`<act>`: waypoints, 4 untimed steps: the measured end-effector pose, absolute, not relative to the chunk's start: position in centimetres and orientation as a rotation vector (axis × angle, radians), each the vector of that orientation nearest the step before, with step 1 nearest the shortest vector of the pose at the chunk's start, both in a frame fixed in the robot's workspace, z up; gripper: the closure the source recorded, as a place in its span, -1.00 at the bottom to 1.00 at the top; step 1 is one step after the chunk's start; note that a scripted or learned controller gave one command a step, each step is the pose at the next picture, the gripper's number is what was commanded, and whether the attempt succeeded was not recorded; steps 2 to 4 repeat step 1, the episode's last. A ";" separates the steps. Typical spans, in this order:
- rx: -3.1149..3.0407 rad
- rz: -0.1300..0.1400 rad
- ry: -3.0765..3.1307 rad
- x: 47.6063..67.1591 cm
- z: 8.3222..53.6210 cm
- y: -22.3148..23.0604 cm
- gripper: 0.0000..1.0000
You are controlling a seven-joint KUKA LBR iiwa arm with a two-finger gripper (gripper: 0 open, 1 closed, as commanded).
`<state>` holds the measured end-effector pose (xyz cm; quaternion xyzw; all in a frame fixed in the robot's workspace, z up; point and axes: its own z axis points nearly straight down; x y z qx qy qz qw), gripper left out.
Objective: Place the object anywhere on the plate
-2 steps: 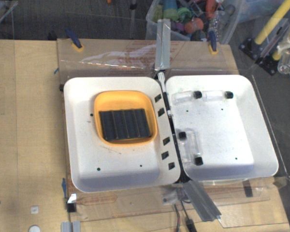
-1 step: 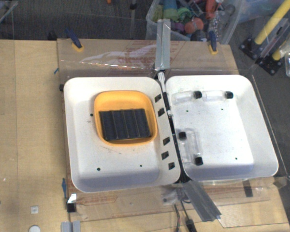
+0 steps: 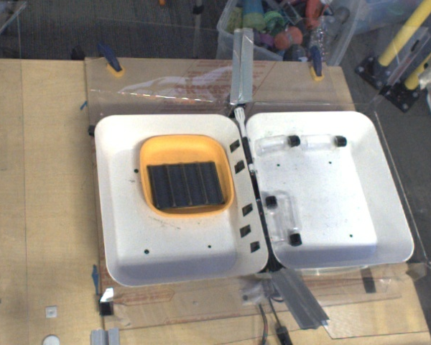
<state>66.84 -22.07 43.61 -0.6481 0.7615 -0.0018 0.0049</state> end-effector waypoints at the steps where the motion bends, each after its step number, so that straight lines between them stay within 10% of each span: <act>1: -2.427 -0.005 1.982 66.8 43.6 -22.1 1.00; 4: -2.427 -0.005 1.982 66.8 43.6 -22.1 1.00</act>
